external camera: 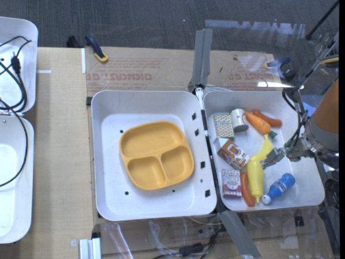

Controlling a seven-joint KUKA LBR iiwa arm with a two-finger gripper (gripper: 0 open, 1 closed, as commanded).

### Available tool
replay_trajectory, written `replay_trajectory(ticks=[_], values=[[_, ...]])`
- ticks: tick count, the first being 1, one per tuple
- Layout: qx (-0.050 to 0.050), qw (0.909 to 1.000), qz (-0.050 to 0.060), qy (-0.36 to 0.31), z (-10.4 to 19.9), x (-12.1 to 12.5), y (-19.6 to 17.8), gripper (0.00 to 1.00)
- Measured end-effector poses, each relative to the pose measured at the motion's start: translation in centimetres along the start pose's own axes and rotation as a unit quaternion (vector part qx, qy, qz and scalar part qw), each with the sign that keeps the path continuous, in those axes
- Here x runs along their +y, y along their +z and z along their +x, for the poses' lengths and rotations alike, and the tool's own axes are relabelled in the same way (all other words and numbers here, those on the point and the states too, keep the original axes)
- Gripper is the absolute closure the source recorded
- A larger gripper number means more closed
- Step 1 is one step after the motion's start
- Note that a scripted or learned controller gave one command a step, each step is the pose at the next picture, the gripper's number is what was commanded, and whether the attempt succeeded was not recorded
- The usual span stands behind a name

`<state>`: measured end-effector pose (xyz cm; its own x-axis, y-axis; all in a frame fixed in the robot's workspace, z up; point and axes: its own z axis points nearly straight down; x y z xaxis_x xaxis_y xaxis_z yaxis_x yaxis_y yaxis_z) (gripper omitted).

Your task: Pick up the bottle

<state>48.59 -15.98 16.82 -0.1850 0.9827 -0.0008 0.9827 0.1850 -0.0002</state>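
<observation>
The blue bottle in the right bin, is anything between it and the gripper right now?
Nothing visible blocks it. The blue bottle lies on its side near the front of the right bin, with bare bin floor between it and the gripper just above-left. The yellow mustard bottle lies beside it, left.

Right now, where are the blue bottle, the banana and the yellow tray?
blue bottle point(281, 187): camera view, middle of its body.
banana point(263, 149): camera view, middle of its curve.
yellow tray point(156, 154): camera view, central divider.
</observation>
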Motion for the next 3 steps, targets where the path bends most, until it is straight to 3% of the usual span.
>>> replay_trajectory(ticks=[1, 2, 3], values=[[0.001, 0.9962, 0.001, -0.088, -4.22, -1.70, 7.74, 0.00], [0.001, 0.9962, 0.000, -0.087, -4.21, -1.65, 6.86, 1.00], [0.001, 0.9962, 0.000, -0.087, -4.20, -1.65, 6.86, 0.00]])
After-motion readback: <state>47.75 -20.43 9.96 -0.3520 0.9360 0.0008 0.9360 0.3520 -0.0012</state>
